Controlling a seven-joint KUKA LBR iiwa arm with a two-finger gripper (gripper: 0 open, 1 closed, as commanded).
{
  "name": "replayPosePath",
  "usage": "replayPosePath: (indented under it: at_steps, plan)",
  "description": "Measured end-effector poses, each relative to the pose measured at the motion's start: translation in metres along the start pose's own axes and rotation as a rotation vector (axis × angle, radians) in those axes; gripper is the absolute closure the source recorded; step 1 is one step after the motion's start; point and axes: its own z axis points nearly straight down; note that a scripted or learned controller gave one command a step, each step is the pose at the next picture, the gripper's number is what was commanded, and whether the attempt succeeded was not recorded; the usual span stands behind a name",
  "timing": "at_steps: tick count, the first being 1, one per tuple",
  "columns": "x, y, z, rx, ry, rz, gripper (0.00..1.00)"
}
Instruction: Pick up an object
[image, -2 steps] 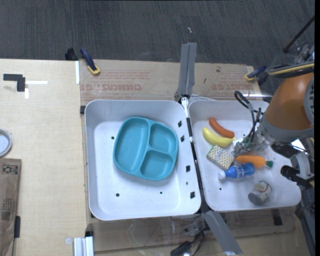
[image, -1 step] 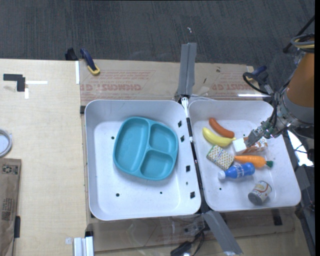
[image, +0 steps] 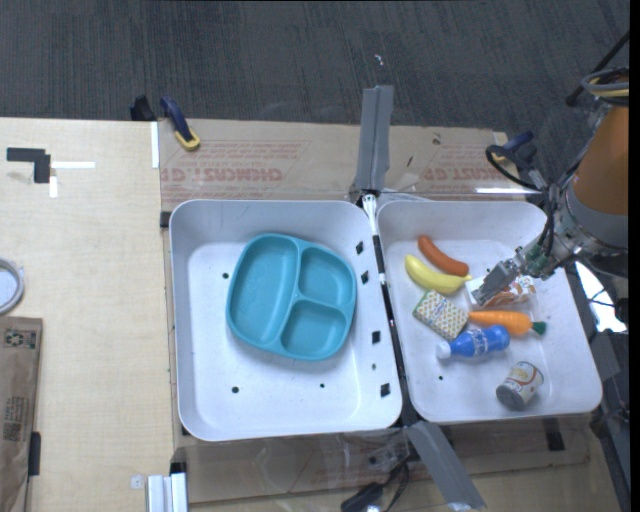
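Gripper (image: 492, 289): low in right bin (image: 570, 400), jaw state indiscernible. Carrot (image: 500, 321) just below it in view, long axis left-right.

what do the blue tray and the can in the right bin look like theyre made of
The blue tray looks like moulded plastic: one even teal colour, rounded compartment walls, a soft matt sheen. The can looks like metal with a printed paper or foil label, going by its pale rim and patterned side, though it is too small to be sure.
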Motion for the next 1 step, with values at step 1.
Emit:
replayPosePath:
  at_steps: [1]
  plan:
    - [-0.0384,-0.0101,0.1242,-0.015,-0.014,0.056,0.0]
